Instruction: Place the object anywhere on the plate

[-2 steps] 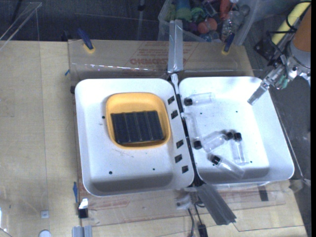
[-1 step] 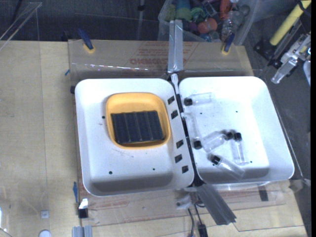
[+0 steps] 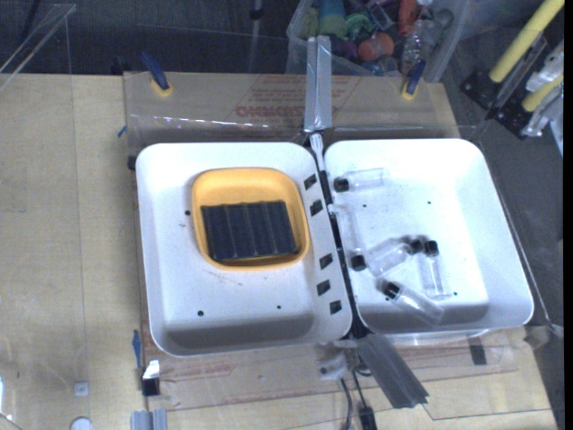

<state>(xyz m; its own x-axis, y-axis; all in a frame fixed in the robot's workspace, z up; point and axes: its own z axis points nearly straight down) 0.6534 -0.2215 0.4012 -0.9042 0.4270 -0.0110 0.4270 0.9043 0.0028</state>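
Observation:
A yellow-orange plate [image 3: 202, 195] with rounded corners sits in the left white bin [image 3: 166, 267], towards its back. A dark grey ridged rectangular object [image 3: 249, 230] lies flat on the plate and covers most of its floor. In the right white bin [image 3: 483, 195] lie several clear vials with black caps. One vial [image 3: 360, 180] is near the back left. Two vials [image 3: 392, 254] [image 3: 431, 272] are in the middle. Another vial [image 3: 410, 299] lies near the front wall.
The two bins meet at a raised seam with black clips [image 3: 324, 233]. A clear tub of coloured toys [image 3: 372, 12] stands behind the bench. Blue clamps [image 3: 159, 81] [image 3: 412, 77] hold a clear sheet at the back. Yellow-padded gear [image 3: 528, 34] stands at the far right.

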